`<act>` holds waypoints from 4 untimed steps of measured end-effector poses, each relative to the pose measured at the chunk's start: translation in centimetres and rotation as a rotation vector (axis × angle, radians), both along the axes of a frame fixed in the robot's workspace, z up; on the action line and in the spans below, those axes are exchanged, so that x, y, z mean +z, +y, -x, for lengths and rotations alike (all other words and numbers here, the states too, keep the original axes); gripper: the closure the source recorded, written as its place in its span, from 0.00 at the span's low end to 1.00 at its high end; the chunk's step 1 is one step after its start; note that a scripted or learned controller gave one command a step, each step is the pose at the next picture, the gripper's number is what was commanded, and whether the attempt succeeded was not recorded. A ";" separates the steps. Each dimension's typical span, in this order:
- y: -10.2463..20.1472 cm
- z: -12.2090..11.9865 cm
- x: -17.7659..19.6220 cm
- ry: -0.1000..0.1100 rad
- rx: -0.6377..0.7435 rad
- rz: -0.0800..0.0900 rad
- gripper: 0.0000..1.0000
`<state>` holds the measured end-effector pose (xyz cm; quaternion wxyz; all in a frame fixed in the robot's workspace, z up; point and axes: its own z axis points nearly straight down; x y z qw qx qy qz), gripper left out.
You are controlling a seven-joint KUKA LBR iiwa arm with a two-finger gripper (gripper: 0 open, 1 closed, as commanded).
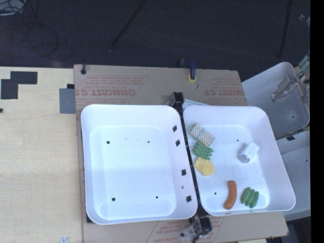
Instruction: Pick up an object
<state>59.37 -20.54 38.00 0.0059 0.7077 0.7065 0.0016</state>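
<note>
The right bin [276,151] holds several small objects. A checkered block [201,133] lies near its left wall, with a green leafy piece [203,150] and a yellow piece [204,166] just below it. A white cylinder [248,152] rests toward the middle right. An orange sausage [231,194] and a green pod bunch [249,197] lie near the front rim. My gripper [286,87] hangs at the right edge, above and beyond the right bin's far right corner, well apart from every object.
The left bin [91,161] sits beside the right one, joined by a black clip strip [183,156]. Both rest on a cardboard sheet [126,85]. The grey arm body [268,92] overhangs the bench at the far right.
</note>
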 end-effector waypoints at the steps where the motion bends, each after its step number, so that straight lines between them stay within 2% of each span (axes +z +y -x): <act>1: 6.9 1.1 -10.1 0.021 0.005 -0.010 0.00; 2: 3.3 6.2 -15.2 0.018 0.000 -0.008 0.00; 3: 2.3 12.0 -22.3 0.017 0.001 -0.009 0.00; 4: 6.0 11.9 -29.5 0.014 0.002 -0.008 0.00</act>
